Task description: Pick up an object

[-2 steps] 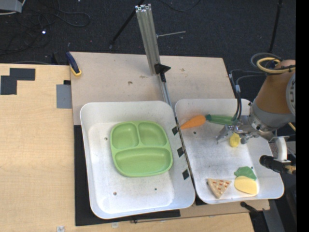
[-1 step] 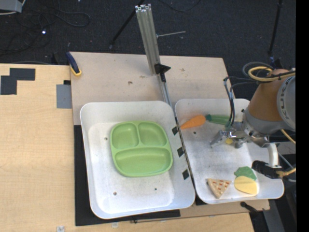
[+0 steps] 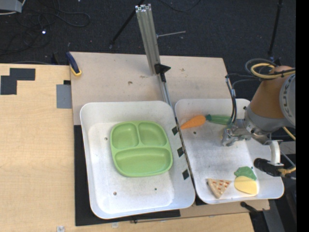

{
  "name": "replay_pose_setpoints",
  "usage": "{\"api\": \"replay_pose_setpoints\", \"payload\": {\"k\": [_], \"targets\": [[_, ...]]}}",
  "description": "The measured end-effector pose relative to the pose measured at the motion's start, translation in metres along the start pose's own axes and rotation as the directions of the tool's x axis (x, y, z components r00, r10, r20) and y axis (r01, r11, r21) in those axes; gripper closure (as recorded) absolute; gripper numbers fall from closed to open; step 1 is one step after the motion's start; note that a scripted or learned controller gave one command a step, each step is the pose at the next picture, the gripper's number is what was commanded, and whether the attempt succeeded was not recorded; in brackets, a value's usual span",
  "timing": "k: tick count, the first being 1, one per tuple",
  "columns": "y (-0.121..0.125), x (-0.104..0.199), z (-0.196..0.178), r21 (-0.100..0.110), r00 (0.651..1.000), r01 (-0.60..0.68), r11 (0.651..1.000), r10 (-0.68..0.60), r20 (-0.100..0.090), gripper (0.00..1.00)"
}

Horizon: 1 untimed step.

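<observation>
In the right bin (image 3: 212, 153) lie a toy carrot (image 3: 194, 122) with a green top near the far left wall, a pizza slice (image 3: 218, 186) at the near edge, and a yellow fruit with a green leaf (image 3: 246, 181) beside it. My gripper (image 3: 230, 137) hangs low over the right bin's far right part, just right of the carrot's green end, with nothing seen between its fingers. The left bin (image 3: 96, 187) holds a green divided plate (image 3: 141, 148).
A metal post (image 3: 149, 37) rises behind the bins, with a black bracket at its foot. Black clips sit along the seam between the bins (image 3: 179, 151). Bare bin floor lies between the carrot and the pizza slice.
</observation>
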<state>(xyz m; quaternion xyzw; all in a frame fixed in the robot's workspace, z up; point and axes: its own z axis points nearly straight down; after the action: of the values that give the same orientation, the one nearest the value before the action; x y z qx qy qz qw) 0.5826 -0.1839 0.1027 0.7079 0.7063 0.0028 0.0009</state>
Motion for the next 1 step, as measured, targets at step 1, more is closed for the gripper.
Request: {"api": "replay_pose_setpoints", "payload": {"k": [1], "targets": [[-0.0030,0.0056,-0.0603,0.003,1.000,0.003,1.000,-0.003,0.003,1.00]]}}
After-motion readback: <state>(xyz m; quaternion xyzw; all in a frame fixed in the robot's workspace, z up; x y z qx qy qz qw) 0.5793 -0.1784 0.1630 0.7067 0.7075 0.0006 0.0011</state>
